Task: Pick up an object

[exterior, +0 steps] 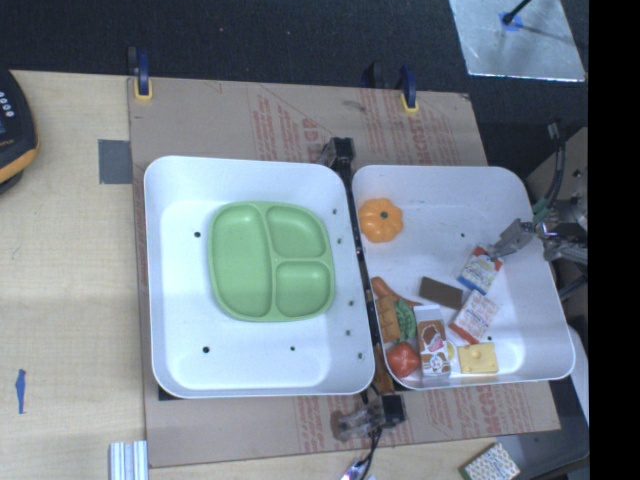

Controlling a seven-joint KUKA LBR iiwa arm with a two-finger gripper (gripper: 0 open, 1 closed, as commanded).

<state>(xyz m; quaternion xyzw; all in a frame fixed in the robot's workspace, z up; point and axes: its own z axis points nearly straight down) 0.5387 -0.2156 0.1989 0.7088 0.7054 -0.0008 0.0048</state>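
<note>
Item: small blue-and-red packet (480, 271), lying in the right bin (440, 183) toward 3 o'clock, just beside the claw (512, 238). Claw: at the bin's 3 o'clock rim, tips reaching toward the packet; whether they stand apart or together cannot be told. Nothing visibly lifted; the pick looks not yet made. Neighbours: brown block (441, 291) at the packet's 8 o'clock, toy pumpkin (380, 220) at the bin's 10 o'clock, yellow block (478, 358) and toy tomato (403, 358) crowded toward 6 o'clock. Open floor lies at the bin's 12 o'clock. Left bin (175, 268) carries a green divided plate (270, 261). Desk (60, 298) beneath.
</note>
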